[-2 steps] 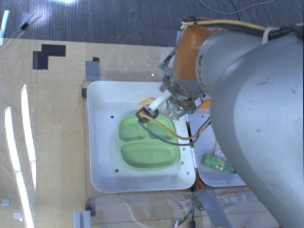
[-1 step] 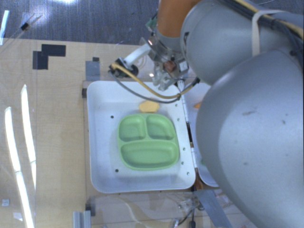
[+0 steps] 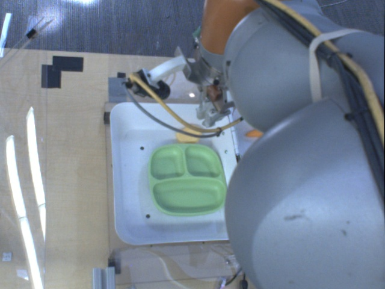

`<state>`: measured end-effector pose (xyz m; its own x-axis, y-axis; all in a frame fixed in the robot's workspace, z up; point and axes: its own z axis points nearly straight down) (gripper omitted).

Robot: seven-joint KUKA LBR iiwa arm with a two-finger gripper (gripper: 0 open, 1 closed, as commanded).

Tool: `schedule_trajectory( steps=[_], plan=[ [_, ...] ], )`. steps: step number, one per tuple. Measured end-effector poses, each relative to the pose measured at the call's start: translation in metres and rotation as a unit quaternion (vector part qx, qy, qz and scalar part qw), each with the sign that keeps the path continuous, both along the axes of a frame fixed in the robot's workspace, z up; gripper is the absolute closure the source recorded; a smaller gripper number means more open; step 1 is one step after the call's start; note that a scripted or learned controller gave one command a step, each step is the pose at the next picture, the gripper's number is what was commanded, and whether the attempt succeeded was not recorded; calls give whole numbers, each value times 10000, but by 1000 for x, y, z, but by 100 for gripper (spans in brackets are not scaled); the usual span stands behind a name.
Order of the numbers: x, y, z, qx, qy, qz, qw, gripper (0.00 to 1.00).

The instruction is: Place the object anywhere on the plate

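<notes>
Arm [image 3: 301, 131]: grey bulk covers the right half of the frame, orange band at upper centre, yellow cable looping down across the bin.

Counter [image 3: 60, 161]: pale wood, left of frame, black marker in the upper left.

Bin [image 3: 129, 179]: white, shallow, centre of frame. The second bin is mostly behind the arm; an orange scrap [image 3: 255, 133] lies in it at centre right, too small to identify.

Plate [image 3: 187, 180]: green, three compartments, sits in the bin's right half, nothing on it.

Tool [image 3: 210, 118]: hangs over the bin's upper right corner, above the plate's far edge. Whether it is open or closed, cannot tell; the tip is lost in clutter.

Object: probably the yellow piece [image 3: 187, 138] lying on the bin floor just beside the plate's upper rim, below the tool. Not on the plate.

Judgement: step in hand is the pick. Doing it well calls for a straight descent centred on the piece, clear of the plate rim and the cable, then a lift high enough to pass the rim before release over any compartment.
</notes>
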<state>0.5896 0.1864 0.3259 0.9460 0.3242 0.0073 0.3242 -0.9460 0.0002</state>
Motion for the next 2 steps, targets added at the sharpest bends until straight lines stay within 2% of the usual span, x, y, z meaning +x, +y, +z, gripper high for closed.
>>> schedule_trajectory(
  steps=[1,2],
  plan=[
    [-27,-57,65,-5,-12,-639,9980,100],
    [-5,-139,109,-25,10,-240,9997,100]
  ],
)
